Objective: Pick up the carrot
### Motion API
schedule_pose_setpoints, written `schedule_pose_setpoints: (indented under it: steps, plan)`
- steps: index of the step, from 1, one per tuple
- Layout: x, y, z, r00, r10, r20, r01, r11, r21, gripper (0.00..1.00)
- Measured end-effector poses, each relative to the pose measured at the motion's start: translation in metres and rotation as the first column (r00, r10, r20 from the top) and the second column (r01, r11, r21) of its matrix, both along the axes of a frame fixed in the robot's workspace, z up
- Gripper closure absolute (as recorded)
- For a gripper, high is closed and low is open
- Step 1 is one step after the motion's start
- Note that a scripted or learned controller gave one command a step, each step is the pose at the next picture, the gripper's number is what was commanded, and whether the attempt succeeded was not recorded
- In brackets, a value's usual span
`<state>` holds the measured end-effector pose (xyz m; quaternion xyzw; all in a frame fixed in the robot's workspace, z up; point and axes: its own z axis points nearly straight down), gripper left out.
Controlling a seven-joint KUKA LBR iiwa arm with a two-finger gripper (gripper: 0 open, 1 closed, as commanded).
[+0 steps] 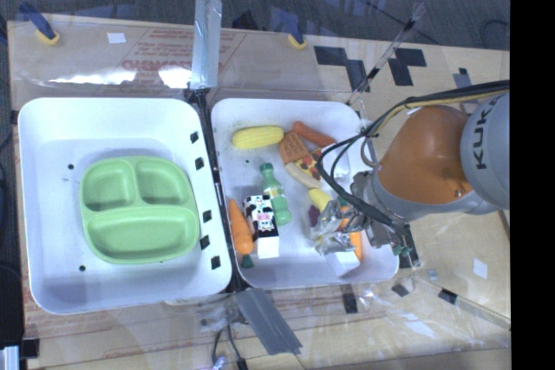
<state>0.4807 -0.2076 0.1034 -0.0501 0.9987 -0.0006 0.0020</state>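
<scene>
The carrot (240, 226) is orange with a green stub at its near end. It lies lengthwise against the left wall of the right bin (286, 110), next to a cow-patterned milk carton (262, 219). My gripper (335, 231) is low in the near right part of the same bin, well to the right of the carrot, with the carton between them. It hangs over a small clutter of items: a yellow piece (319, 198), an orange bit (355, 245) and a white block (347, 259). The carrot lies apart from the gripper.
A corn cob (257, 136), a sausage (313, 135), a pizza slice (299, 155) and a green bottle (273, 184) lie in the right bin. The left bin (35, 186) holds a green divided plate (137, 209). Black cables loop over the wrist.
</scene>
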Motion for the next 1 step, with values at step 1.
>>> schedule_pose_setpoints:
  steps: [1]
  plan:
    - [0.0235,0.0584,0.0461,0.935,-0.355,0.0,0.355,0.935,0.003,1.0]
